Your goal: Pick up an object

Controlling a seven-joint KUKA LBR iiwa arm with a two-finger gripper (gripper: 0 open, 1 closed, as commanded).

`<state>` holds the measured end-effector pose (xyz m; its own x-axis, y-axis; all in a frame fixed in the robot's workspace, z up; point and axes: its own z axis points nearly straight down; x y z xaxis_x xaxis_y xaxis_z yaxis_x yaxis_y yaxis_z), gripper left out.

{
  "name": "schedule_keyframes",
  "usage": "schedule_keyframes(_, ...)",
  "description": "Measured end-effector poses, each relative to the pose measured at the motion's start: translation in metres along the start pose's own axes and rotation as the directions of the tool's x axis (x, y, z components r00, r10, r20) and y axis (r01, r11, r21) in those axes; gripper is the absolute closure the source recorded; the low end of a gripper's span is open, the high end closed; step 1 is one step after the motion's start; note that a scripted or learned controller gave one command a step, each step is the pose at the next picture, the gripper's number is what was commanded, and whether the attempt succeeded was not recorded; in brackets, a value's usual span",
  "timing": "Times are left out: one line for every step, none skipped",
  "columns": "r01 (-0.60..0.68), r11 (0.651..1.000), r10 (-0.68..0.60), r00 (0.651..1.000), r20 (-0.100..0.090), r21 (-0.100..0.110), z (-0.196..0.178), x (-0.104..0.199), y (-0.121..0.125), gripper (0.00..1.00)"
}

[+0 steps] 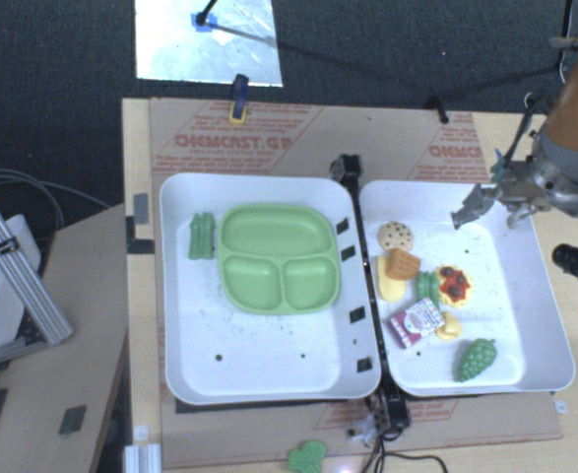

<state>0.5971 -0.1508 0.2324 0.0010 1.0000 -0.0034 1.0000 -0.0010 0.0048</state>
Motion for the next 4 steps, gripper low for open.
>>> schedule_keyframes(0.001,1.000,-0.001,1.000,-0.002,0.004,0.017,-0.018,-0.012,0.00)
schedule_keyframes(0.001,1.000,-0.001,1.000,-0.003,0.006,0.053,-0.028,-0.032,0.00)
schedule_keyframes(0.002,1.000,-0.002,1.000,-0.004,0.006,0.152,-0.026,-0.021,0.00)
schedule_keyframes(0.001,1.000,-0.001,1.000,-0.007,0.011,0.148,0.017,-0.115,0.00)
